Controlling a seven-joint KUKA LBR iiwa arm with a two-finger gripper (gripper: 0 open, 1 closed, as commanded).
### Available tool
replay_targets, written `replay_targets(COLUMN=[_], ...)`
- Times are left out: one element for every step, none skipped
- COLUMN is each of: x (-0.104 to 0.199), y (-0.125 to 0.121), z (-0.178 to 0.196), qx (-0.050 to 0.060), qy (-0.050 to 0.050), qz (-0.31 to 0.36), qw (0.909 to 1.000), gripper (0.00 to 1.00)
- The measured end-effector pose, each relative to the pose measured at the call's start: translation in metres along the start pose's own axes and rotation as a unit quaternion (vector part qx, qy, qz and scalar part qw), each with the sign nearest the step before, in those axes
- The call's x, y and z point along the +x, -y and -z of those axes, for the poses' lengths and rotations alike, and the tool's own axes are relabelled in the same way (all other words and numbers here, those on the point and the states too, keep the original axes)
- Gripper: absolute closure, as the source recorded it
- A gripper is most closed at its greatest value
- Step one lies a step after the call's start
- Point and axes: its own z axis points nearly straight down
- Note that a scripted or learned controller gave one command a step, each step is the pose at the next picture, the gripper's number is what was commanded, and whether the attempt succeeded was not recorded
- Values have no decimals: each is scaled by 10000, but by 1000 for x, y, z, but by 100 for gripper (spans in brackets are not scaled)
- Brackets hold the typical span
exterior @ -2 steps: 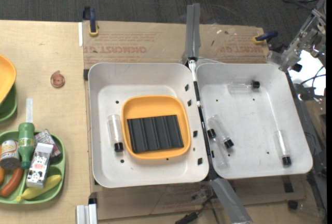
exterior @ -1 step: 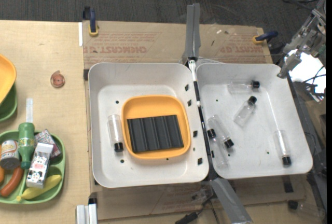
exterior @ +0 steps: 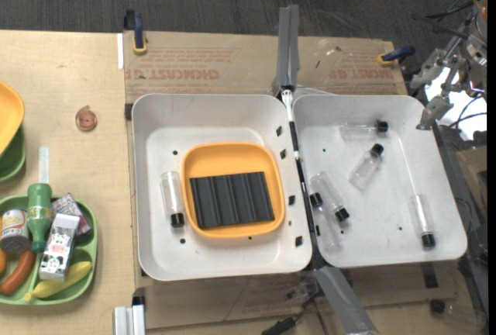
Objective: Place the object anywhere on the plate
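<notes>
In the left shallow white bin (exterior: 147, 248), a rounded-square orange plastic plate (exterior: 195, 163) carries a black ribbed rectangular pad (exterior: 232, 198) lying flat at its centre. A clear plastic vial with a black cap (exterior: 170, 198) lies just beside the plate's left edge. Five similar vials are scattered in the right white bin (exterior: 442, 248). The gripper (exterior: 434, 105) hangs at that bin's upper right rim; whether it is wide or narrow cannot be told.

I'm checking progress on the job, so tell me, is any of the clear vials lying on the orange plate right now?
No. The orange plate carries just a dark ribbed block; the nearest vial lies beside it on the left bin floor.
</notes>
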Motion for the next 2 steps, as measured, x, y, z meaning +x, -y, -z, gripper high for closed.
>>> replay_targets(x=[-5, -11], y=[-1, -3], z=[-7, -17], qx=[-1, -1], qy=[10, 13], qz=[965, 1915], qw=[9953, 9815], gripper=[0, 0])
